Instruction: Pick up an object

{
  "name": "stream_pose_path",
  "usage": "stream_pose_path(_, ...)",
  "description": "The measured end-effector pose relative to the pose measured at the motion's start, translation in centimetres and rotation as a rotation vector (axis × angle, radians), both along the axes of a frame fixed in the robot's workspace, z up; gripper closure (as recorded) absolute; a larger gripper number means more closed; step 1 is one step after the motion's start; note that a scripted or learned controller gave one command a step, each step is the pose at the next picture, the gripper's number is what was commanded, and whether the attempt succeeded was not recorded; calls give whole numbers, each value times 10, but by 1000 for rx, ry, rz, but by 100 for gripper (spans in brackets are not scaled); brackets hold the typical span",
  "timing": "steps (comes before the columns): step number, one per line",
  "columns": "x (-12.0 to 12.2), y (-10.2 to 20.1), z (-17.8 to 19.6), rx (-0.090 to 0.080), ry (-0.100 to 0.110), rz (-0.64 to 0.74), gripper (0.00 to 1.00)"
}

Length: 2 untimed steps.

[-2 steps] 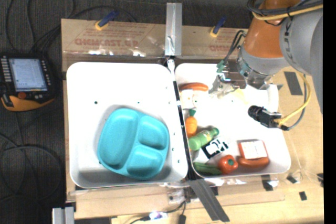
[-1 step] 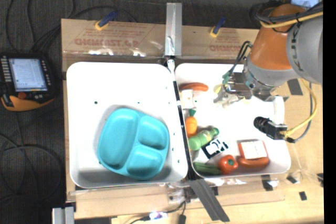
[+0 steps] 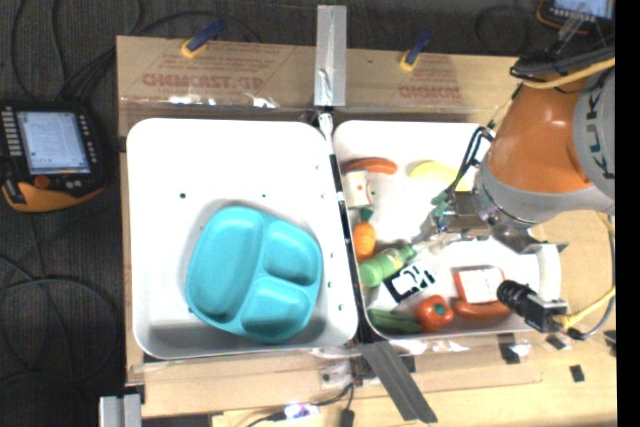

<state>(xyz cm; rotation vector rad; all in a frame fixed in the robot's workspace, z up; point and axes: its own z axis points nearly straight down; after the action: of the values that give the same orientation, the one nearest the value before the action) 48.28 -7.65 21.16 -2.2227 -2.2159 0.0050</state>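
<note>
My gripper [image 3: 436, 223] hangs low over the middle of the right bin [image 3: 400, 143], on the grey arm with its orange band [image 3: 535, 155] reaching in from the right. Just left of and below it lies a green bottle-shaped toy [image 3: 384, 265], with an orange toy [image 3: 365, 238] beside that. A black-and-white card [image 3: 409, 283], a red tomato-like toy [image 3: 435, 312] and a red box with a white label [image 3: 478, 287] sit nearer the bin's front. I see nothing held in the gripper.
At the back of the right bin lie a red-orange sausage shape [image 3: 372, 165], a small white-and-orange piece [image 3: 357, 187] and a yellow piece [image 3: 432, 169]. A green item [image 3: 394, 320] lies at the front wall. In the left bin [image 3: 160, 155] lies a blue divided plate [image 3: 256, 270].
</note>
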Motion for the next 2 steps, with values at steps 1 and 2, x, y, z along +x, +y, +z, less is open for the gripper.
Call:
stream_pose_path(1, 0, 14, 0, -1, 0, -239, 100)
stream_pose_path(2, 0, 4, -9, -2, 2, -213, 100)
